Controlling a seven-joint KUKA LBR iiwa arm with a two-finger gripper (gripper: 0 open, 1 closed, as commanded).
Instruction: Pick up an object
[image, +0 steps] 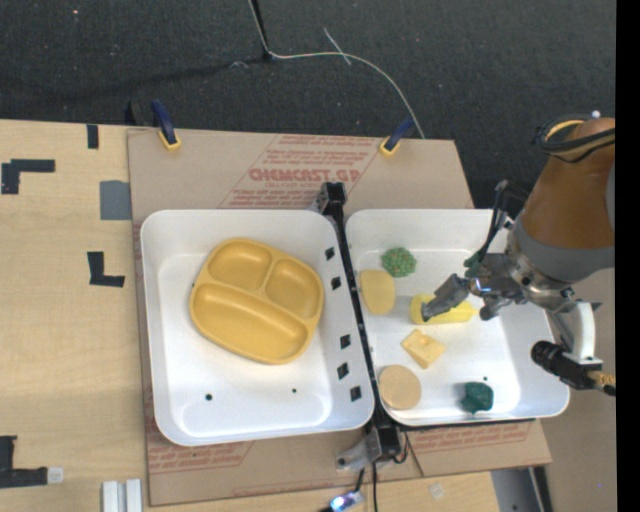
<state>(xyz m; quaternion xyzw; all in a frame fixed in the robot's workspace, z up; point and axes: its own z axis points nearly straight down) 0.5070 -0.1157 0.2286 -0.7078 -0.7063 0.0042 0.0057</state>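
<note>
So, gripper (432, 307) low in the right bin (520, 400), right at a yellow block (455, 314), can't tell its grip, 2 tan discs, a green lump nearby, yellow tray (258, 298) in left bin.

Gripper (437, 303) hangs low in the right bin (520, 395), right at the yellow block (455, 314); yellow divided plate (258, 298) sits left.

Right bin (520, 405) crowded w/ small items on left half; bare floor btwn yellow block (450, 312) & right wall.
</note>
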